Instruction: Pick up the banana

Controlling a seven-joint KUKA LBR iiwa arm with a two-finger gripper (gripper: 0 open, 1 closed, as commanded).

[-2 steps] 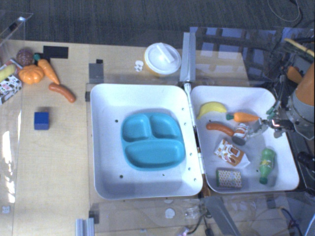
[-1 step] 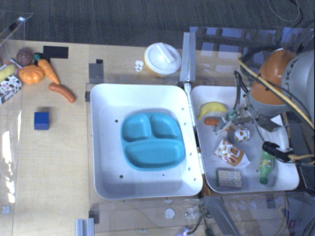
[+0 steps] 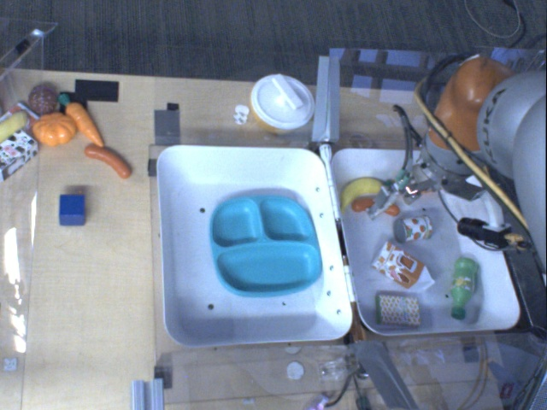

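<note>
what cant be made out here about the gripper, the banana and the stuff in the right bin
- Gripper: too small and cluttered in the camera view to tell how its fingers stand, or whether it touches the banana.
- Banana: its right end is covered by the gripper and an orange-red item.
- Small can and packet: label print too small to read.
- Arm: cut off by the right edge.

banana (image 3: pixel 360 191): yellow, short, curved, lying flat on the floor of the right-hand white bin (image 3: pixel 513 314), upper-left corner, close to the wall shared with the other bin. Long axis roughly left-right, arc bowed toward the far side. Right end partly hidden; a small orange-red piece sits against its lower right edge, can't tell what it is
</note>
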